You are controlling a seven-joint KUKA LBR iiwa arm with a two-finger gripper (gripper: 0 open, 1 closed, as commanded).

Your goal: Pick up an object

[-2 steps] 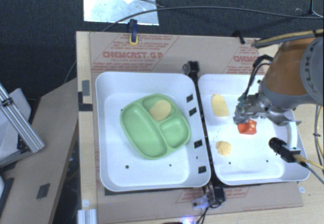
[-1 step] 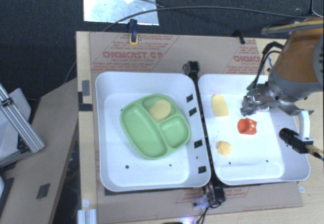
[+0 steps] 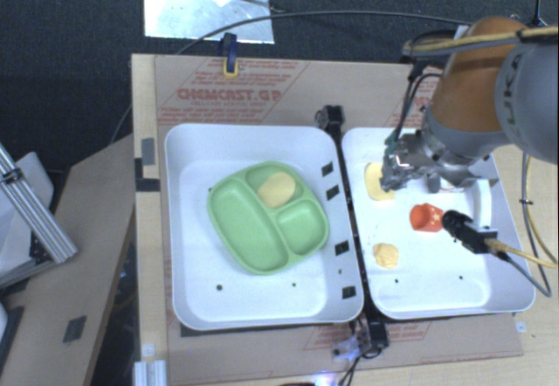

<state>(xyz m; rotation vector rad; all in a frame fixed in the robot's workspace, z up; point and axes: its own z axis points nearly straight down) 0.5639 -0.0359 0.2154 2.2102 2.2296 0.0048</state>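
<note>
My gripper [image 3: 395, 173] hangs low over the upper left part of the right bin [image 3: 437, 297], directly above a pale yellow object [image 3: 377, 187] that is partly hidden under it. A red object [image 3: 425, 217] lies a little to the right and below the gripper. Nearer the bin's front lies a small yellow-tan lump [image 3: 385, 254]. In the left bin [image 3: 201, 297] sits a green divided plate [image 3: 262, 231] with a yellow object [image 3: 277, 189] in its upper compartment.
The arm's grey and orange body [image 3: 485, 87] covers the right bin's far right corner. A black divider with clips [image 3: 342, 201] runs between the two bins. Bare white floor shows along the right bin's front.
</note>
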